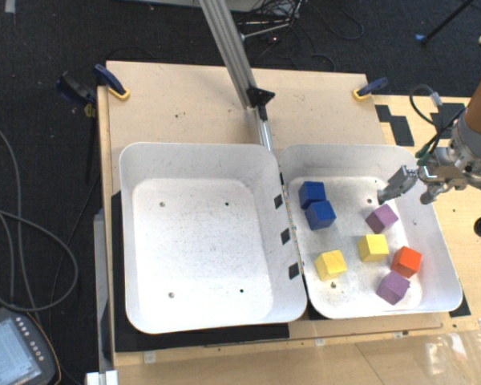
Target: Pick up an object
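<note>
The right bin (346, 150) holds several small blocks. Two blue blocks (311, 192) (321, 214) touch near its left wall. A purple block (381, 217) lies toward the right, with a yellow one (373, 247) just below it. Another yellow block (331, 263), an orange block (407, 260) and a second purple block (394, 286) lie nearer the front. My gripper (414, 188) hangs over the bin's upper right, just above and right of the first purple block. Its fingers stand apart with nothing between them.
The left bin (194, 243) lies beside the right one. A slanted metal pole (228, 42) ends at the back between the bins. Clamps (112, 83) (370, 88) grip the bench's far corners. Cables and a tablet (12, 351) are on the floor at left.
</note>
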Motion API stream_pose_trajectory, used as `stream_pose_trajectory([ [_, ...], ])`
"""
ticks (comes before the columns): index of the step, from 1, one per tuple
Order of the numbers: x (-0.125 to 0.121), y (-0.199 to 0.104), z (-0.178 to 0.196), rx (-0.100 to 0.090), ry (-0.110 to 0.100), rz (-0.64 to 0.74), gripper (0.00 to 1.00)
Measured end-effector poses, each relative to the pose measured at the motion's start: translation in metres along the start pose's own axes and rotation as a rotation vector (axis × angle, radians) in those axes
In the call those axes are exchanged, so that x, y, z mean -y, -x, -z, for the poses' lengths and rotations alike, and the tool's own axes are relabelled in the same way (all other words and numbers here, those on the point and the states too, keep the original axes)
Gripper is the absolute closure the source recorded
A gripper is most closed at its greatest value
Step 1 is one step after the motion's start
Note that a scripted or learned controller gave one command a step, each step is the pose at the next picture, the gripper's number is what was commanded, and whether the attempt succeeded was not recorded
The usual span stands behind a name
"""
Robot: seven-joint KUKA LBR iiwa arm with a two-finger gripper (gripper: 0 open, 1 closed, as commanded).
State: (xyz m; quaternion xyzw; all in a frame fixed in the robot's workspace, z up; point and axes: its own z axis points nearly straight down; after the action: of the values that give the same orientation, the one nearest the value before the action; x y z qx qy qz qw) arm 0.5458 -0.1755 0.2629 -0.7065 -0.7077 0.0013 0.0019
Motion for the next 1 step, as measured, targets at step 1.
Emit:
stream_pose_trajectory([
  [1, -0.0008, 0.0001, 0.0025, 0.001, 0.005, -0.001, 0.00],
])
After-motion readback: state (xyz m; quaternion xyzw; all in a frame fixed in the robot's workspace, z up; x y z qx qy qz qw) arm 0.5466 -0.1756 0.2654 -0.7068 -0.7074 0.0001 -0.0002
